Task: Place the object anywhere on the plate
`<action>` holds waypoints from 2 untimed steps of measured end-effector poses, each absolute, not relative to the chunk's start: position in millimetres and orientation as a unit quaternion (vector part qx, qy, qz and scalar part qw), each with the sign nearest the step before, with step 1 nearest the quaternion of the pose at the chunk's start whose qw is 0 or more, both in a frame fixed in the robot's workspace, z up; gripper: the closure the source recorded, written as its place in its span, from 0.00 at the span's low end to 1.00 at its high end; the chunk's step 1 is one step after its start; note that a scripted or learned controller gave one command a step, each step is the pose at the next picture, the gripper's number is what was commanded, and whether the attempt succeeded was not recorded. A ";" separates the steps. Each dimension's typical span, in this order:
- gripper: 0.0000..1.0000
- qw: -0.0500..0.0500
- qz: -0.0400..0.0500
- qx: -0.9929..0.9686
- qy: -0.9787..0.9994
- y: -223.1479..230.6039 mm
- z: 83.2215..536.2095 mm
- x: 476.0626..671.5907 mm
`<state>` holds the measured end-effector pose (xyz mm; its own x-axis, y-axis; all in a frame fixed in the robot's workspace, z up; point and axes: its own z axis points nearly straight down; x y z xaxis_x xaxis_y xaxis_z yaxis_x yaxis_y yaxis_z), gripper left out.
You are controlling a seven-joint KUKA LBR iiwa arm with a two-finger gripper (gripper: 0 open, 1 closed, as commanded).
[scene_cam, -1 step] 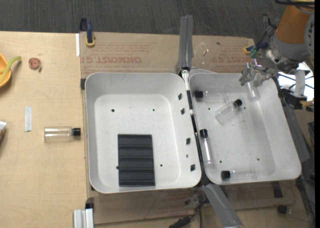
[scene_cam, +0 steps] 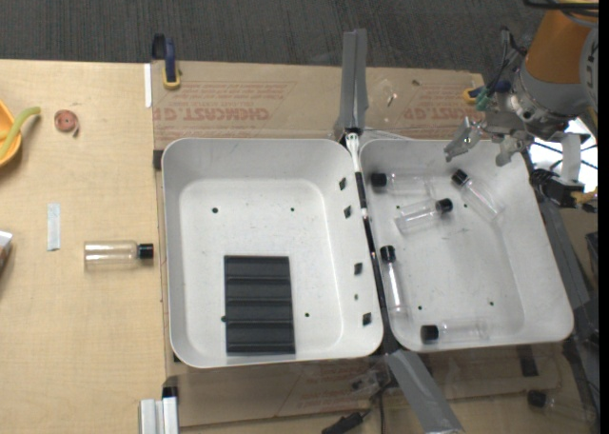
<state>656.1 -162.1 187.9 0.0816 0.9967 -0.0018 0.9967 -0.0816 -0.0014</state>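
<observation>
Wood bench (scene_cam: 76, 327) on the far left carries a clear vial with black cap (scene_cam: 117, 252), lying on its side, well apart from the bins. At about 11 o'clock from it I see a small reddish round piece (scene_cam: 65, 120) and the edge of a yellow bowl (scene_cam: 8, 137). Next comes the left bin (scene_cam: 190, 232); a black ribbed plate (scene_cam: 258, 305) lies flat in it, toward 6 o'clock of the bin floor. The right bin (scene_cam: 533, 261) holds several clear vials with black caps: one (scene_cam: 391, 280) along its left wall, two near the middle (scene_cam: 419, 215), one (scene_cam: 472, 190) at about 1 o'clock, one (scene_cam: 452, 331) near the front wall. The gripper (scene_cam: 485, 142) hangs over the far rim of the right bin, at 12 o'clock from the vials, and its fingers (scene_cam: 460, 145) are spread apart with nothing between them.
</observation>
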 end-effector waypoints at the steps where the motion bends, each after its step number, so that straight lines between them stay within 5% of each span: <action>1: 0.00 0.001 -0.001 0.695 0.719 -214.6 333.7 635.6; 2: 0.00 0.000 -0.001 0.714 0.700 -222.6 441.0 585.3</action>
